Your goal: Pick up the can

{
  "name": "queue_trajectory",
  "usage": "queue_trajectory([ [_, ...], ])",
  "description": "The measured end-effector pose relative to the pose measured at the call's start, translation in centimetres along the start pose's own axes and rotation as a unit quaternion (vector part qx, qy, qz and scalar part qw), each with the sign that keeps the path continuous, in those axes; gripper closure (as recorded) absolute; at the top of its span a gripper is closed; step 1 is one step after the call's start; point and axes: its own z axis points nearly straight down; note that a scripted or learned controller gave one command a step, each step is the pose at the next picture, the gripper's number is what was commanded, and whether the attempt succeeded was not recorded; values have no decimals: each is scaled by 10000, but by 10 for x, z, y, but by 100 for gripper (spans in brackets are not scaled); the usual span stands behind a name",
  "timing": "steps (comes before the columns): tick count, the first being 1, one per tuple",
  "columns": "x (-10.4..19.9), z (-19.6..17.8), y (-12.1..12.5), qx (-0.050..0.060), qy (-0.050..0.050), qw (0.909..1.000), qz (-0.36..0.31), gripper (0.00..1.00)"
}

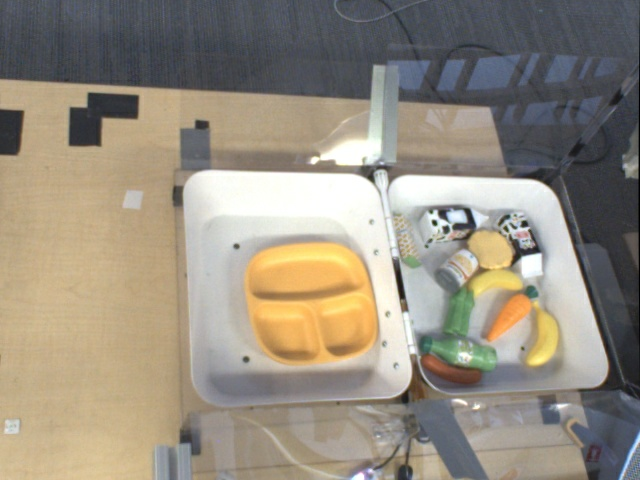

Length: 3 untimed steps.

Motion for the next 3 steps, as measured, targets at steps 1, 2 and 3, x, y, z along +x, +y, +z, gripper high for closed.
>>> queue_trajectory([
  [1, -8, 7, -55, 3, 0, 9970, 771, 100],
  [2, -16, 36, -77, 7, 0, 9881, 1539, 100],
  [3, 2, 39, -82, 13, -2, 9892, 1464, 100],
])
